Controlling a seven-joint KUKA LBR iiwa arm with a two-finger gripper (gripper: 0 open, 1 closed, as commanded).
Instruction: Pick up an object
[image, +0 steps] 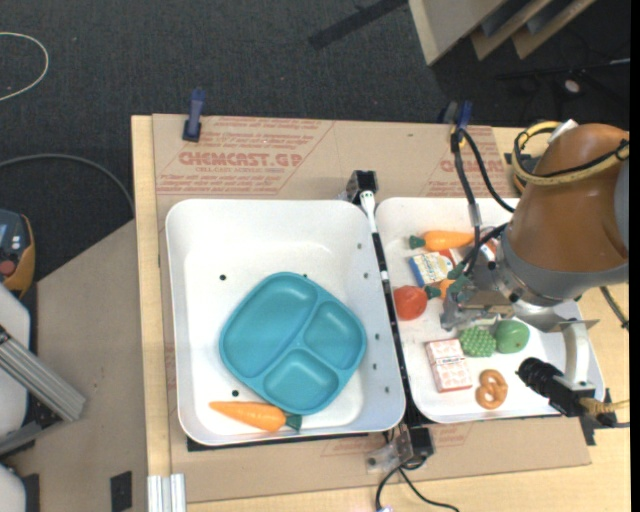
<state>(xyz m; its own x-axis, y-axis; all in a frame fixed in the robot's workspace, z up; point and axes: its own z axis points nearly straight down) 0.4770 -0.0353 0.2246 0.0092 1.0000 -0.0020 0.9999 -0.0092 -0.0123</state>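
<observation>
We see the arm reaching in from the right over the right bin. Its gripper hangs above the middle of this bin. From this slanting view we cannot tell how far the gripper is open, and we see nothing that is clearly held in it.

Several small things lie in the right bin. Just below the gripper there is a green bumpy piece, and beside it, on its right, a round green piece; the two seem to touch each other. A red tomato lies to the left of the gripper, near the wall between the two bins. Above it there is a small printed packet, and further up an orange carrot. A small pink box lies near the front of the bin, with a brown pretzel just beside it on the right.

The left bin holds a teal divided plate, turned at an angle. A second carrot lies at the front edge of that plate, close to the front wall of the bin.

Both bins stand on a brown bench sheet with red printed letters.
</observation>
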